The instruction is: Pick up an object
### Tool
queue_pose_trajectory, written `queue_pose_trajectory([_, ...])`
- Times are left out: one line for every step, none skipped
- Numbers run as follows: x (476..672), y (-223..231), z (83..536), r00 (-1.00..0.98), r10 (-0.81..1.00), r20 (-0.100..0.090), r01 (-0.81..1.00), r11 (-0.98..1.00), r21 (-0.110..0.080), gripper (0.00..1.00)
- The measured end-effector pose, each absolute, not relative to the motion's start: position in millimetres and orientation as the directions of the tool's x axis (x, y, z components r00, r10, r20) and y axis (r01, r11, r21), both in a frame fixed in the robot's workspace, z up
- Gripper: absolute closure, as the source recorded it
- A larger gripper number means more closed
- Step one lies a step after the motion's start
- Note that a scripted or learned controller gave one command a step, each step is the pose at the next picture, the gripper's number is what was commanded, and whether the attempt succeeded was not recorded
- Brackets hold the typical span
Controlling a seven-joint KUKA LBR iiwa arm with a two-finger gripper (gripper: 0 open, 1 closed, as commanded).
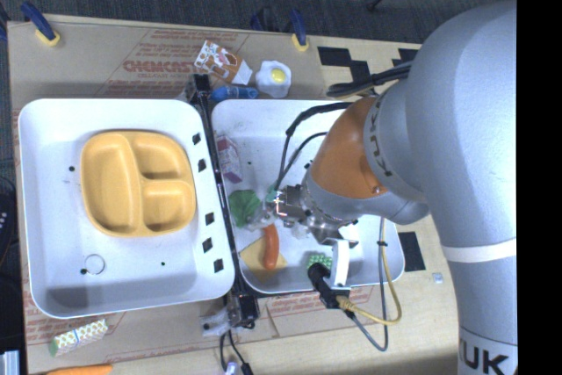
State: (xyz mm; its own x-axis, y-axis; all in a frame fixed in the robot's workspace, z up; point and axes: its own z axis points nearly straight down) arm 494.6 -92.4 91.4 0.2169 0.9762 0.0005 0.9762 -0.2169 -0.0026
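In the right bin point(263, 123) lie a green leafy toy point(245, 206), an orange-red sausage-shaped toy point(270, 246) on a yellow piece point(253, 256), a small green-and-white item point(320, 261) and a clear purple-tinted wrapper point(229, 159). My gripper point(283, 206) hangs low over this bin, just right of the green toy and above the sausage toy. The wrist and orange band point(347, 162) cover most of it.
The left bin point(53, 277) holds a yellow divided tray point(139, 181). Behind the bins sit a small printed box point(215, 60), a blue item point(234, 92) and a white-and-yellow egg toy point(274, 76). A striped packet point(79, 335) lies at the bench's front left.
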Motion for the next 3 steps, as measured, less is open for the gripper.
queue_pose_trajectory([475.5, -91, 91, 0.147, 0.989, 0.002, 0.989, -0.147, -0.006, 0.0])
queue_pose_trajectory([475.9, -91, 101, 0.143, 0.99, 0.003, 0.99, -0.143, -0.008, 1.0])
queue_pose_trajectory([476.6, -62, 192, -0.245, 0.97, 0.001, 0.97, 0.245, -0.002, 1.0])
